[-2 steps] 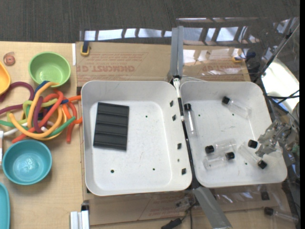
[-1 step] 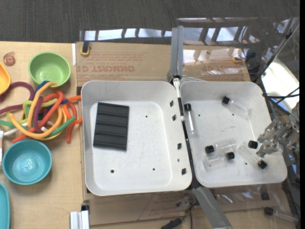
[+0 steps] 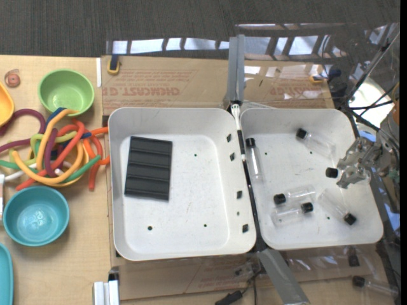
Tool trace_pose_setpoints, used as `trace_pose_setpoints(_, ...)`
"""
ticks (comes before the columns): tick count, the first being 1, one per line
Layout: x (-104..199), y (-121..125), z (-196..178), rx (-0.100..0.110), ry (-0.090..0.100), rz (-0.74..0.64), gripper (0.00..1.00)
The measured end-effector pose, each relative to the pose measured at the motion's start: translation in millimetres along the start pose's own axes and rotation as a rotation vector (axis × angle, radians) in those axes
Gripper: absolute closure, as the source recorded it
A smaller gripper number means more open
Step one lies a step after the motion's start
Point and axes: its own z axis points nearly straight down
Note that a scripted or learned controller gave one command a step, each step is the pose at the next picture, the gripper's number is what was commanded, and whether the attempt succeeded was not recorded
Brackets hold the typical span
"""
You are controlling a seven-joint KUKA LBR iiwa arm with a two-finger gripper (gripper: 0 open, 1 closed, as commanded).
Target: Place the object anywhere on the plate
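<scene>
Clear vial (image 3: 332, 172) touches the gripper (image 3: 351, 172) — at its left.

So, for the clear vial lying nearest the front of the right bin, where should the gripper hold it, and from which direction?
Probably grip the clear vial at mid-body, coming straight down, fingers across its narrow width. It lies flat, long axis roughly left to right. A second vial lies close behind, so the rear finger has little room.

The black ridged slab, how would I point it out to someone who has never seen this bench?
Find the left white bin. The black ridged slab lies flat near its left wall. It is dark, rectangular and opaque, unlike the clear black-capped vials in the right bin.
</scene>
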Motion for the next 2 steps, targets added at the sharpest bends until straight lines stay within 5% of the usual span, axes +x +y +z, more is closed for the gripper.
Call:
trace_pose_setpoints(1, 51, -18, 13, 0.000, 0.003, -0.094, 1.00)
trace_pose_setpoints(2, 31, -11, -20, -0.001, 0.000, -0.085, 1.00)
